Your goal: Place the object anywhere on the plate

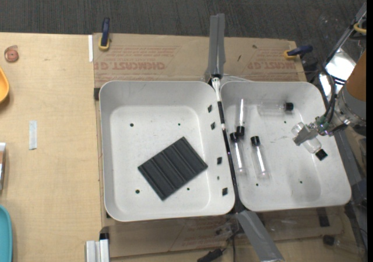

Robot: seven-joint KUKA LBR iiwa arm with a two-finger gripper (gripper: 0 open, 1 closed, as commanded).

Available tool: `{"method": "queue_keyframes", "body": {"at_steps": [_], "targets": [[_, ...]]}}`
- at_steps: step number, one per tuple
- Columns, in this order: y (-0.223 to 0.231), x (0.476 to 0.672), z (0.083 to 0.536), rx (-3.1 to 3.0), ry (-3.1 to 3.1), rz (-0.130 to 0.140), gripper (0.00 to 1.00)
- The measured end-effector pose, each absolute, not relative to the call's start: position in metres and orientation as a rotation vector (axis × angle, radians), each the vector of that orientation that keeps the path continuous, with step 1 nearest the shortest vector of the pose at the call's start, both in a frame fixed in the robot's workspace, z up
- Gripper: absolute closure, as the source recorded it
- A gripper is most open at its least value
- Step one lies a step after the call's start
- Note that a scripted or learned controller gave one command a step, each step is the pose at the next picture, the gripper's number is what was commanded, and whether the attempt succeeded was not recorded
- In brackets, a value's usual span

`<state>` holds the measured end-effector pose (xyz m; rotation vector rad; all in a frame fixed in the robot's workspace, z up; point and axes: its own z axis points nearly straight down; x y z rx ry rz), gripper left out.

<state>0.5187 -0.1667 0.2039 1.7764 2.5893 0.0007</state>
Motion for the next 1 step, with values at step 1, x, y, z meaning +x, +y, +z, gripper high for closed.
{"method": "queue_keyframes", "body": {"at_steps": [1], "targets": [[-0.1138, 0.4800, 0.2395, 1.732, 2.622, -0.001, 1.00]]}}
